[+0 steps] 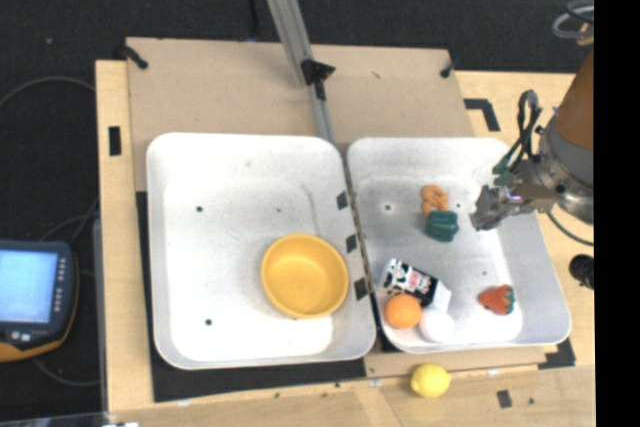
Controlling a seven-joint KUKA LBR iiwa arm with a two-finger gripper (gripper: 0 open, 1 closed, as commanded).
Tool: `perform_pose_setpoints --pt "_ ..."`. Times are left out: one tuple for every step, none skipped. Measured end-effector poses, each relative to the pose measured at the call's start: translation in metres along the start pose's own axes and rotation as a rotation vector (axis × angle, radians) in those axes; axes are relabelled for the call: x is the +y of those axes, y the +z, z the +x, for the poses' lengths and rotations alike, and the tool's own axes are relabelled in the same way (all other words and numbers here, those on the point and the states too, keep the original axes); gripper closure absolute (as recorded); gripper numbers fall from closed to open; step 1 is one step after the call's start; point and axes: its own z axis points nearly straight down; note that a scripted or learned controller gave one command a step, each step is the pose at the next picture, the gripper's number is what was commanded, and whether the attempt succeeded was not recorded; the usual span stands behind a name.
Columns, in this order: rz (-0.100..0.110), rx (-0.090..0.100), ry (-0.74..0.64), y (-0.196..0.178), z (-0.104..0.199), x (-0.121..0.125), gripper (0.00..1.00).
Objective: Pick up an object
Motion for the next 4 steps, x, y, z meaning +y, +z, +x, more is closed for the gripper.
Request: perform_pose_setpoints --pt "0.002 0.0 0.001 0.003 0.052 0.005 1.0" --pt "0.001 -0.001 0.006 0.003 0.096 0.016 1.0" --pt "0.004 0.0 0.005 0.021 0.141 0.023 1.0" --pt "0.002 0.0 0.001 0.022 0.194 0.034 1.0"
